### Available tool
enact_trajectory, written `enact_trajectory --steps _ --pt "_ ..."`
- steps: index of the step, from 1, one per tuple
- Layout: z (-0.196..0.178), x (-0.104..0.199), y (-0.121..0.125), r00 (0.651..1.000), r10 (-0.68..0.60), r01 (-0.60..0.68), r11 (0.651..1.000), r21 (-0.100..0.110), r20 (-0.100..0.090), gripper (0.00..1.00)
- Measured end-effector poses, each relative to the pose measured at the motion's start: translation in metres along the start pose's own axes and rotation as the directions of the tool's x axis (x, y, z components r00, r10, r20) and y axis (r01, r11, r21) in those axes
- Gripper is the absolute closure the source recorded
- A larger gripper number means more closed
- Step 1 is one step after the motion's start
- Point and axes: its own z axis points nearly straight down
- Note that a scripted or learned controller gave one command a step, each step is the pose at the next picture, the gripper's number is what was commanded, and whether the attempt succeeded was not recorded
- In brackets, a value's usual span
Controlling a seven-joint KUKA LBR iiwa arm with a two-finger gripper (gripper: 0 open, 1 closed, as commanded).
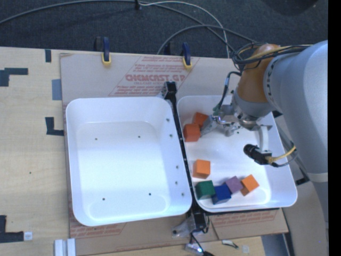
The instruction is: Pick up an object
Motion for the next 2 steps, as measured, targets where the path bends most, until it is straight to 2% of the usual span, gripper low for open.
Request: enact_trajectory --steps 1,2 --pt "0.004 -0.067 0.042 1.0 -0.011 0.011 1.0 0.027 -0.005 0.0" --pt "-0.001 -0.02 -0.047 1.0 0.005 -0.005 1.0 0.002 0.0 0.0"
